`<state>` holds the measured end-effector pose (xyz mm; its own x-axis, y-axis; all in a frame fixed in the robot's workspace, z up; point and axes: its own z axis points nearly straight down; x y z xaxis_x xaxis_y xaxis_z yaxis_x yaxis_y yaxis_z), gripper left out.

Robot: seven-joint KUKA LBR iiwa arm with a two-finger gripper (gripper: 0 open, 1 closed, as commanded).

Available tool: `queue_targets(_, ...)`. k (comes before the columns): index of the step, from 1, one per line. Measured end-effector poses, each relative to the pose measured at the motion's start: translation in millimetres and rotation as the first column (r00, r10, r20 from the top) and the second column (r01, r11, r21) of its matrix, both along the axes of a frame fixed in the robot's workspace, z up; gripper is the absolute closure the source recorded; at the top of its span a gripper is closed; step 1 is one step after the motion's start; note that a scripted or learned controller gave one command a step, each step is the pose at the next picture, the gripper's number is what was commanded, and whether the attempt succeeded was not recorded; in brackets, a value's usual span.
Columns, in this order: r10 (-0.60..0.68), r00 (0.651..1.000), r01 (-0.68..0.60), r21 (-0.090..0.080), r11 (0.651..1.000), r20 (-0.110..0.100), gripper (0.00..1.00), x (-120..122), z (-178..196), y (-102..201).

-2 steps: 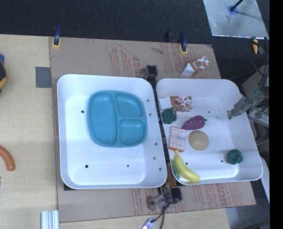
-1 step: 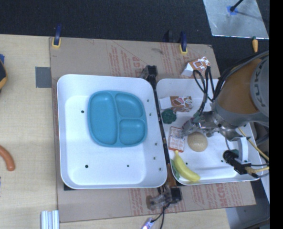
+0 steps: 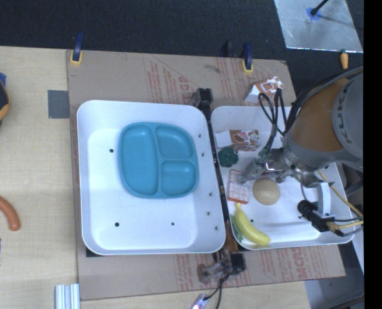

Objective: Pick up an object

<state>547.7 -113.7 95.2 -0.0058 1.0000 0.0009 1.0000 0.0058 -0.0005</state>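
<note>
Arm over the right bin, choosing a target.

Camera view: the gripper (image 3: pixel 258 170) hangs low in the right bin (image 3: pixel 287 227); I cannot tell its state. The tan ball (image 3: pixel 266 191) sits just beside it, the banana (image 3: pixel 249 229) nearer, long axis running diagonally. Next likely calls for descending squarely onto one.

A: What do you count?
B: I count two white bins (image 3: pixel 94 172), one blue divided plate (image 3: pixel 157 159), one banana (image 3: pixel 250 229), one beige ball (image 3: pixel 266 192), one green lump (image 3: pixel 228 156), and one sausage (image 3: pixel 5 212).
</note>
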Motion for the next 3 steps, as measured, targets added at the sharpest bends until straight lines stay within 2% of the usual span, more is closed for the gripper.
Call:
queue_targets(1, 0.002, 1.0, -0.002, 0.001, 1.0, 0.002, 1.0, 1.2, 10.9, 0.4)
queue_targets(2, 0.003, 1.0, -0.003, 0.001, 1.0, 0.001, 0.0, 1.1, 10.7, 0.5)
queue_targets(3, -0.002, 1.0, 0.002, -0.004, 1.0, 0.006, 0.0, 60.6, 1.4, 17.9)
